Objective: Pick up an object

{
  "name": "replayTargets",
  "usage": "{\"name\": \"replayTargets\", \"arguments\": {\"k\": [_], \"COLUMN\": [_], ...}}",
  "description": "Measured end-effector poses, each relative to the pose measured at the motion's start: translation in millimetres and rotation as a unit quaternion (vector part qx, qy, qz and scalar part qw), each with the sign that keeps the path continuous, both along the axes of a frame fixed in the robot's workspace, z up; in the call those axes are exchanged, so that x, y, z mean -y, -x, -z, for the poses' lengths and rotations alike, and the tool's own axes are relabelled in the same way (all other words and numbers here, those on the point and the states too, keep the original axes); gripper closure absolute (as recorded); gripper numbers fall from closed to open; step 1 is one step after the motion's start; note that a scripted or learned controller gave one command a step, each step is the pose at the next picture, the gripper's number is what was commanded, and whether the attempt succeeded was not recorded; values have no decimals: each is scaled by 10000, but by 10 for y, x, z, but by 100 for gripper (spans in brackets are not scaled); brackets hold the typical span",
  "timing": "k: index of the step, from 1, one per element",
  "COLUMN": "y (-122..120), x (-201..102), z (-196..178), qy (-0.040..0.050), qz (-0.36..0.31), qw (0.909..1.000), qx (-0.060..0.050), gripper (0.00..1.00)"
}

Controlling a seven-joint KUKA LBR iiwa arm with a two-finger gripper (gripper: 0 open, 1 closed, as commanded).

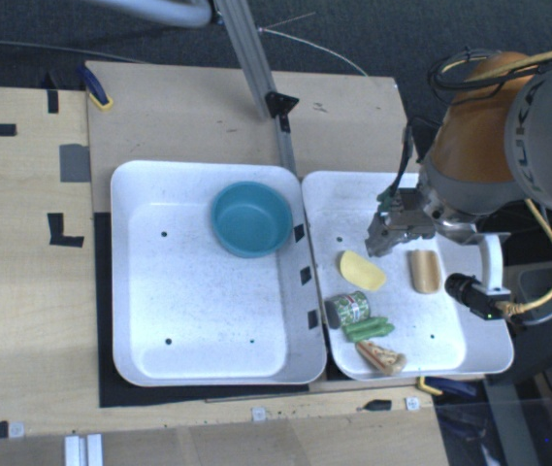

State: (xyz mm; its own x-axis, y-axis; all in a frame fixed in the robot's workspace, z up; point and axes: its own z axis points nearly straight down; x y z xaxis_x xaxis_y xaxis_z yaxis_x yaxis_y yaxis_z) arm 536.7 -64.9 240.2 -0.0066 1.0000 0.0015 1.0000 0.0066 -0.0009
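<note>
The right bin [339, 202] holds a yellow potato-shaped piece [363, 271], a tan bread roll [425, 271], a small green-labelled can [349, 309], a green pod [368, 329] and a brown wedge [381, 358]. My gripper [384, 239] hangs over the right bin, just above and to the right of the yellow piece and left of the roll. Nothing shows between its dark fingers.
A blue bowl [251, 218] sits at the back right of the left bin [159, 289]. A grey metal pole [256, 56] slants down to the divider between the bins. The arm's body and cables crowd the right bin's right side.
</note>
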Motion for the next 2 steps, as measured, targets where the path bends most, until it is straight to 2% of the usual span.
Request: {"name": "replayTargets", "arguments": {"k": [2], "y": [-418], "x": [-1161], "z": [82], "qy": [-3], "qz": [-8], "qw": [10000], "qx": [1], "gripper": [100]}}
